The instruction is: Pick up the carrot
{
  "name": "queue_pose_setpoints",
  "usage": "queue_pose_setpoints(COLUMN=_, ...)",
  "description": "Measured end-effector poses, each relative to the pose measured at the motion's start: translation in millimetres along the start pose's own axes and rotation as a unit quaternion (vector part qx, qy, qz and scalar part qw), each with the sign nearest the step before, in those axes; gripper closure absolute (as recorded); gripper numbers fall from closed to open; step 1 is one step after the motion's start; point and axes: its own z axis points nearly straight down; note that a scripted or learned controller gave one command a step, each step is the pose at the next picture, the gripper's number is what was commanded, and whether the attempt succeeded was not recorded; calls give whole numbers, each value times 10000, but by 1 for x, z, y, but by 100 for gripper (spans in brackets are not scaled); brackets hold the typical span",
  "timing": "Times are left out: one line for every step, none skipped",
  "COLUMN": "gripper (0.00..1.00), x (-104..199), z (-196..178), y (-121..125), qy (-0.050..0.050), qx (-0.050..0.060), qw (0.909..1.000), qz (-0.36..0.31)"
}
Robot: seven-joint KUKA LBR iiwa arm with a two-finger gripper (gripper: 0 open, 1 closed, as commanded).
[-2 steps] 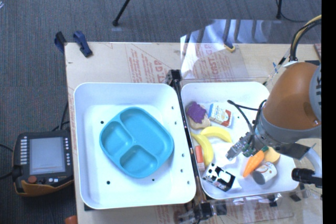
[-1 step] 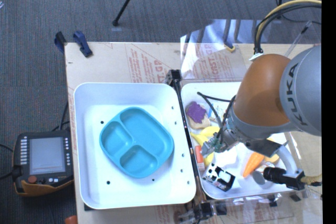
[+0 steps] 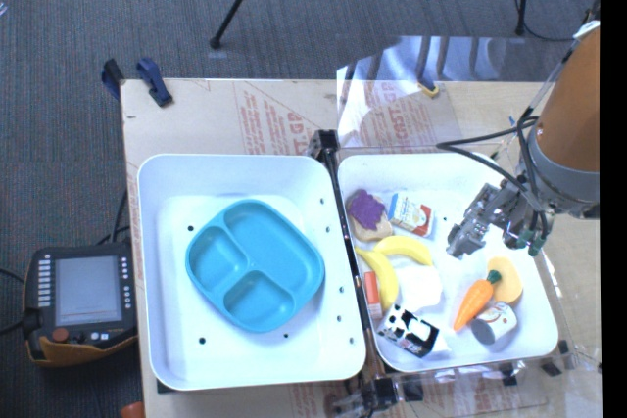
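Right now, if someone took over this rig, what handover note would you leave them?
Gripper: over the right bin, above and left of the carrot; I cannot tell if its fingers are open or shut, and nothing shows between them.
Carrot: lying in the right bin's near right part, leafy end towards the yellow piece, beside the grey cup. Bananas lie further left.
Done: approach only. Left: move onto the carrot, grasp, lift.
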Motion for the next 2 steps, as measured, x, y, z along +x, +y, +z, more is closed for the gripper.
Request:
queue_pose_setpoints(gripper=0, x=1, z=1, y=1, qy=15, qx=7, qw=10000, qz=-18)
queue_pose_setpoints(gripper=0, x=-34, z=126, y=-61, qy=84, qx=29, qw=9999, qz=-107)
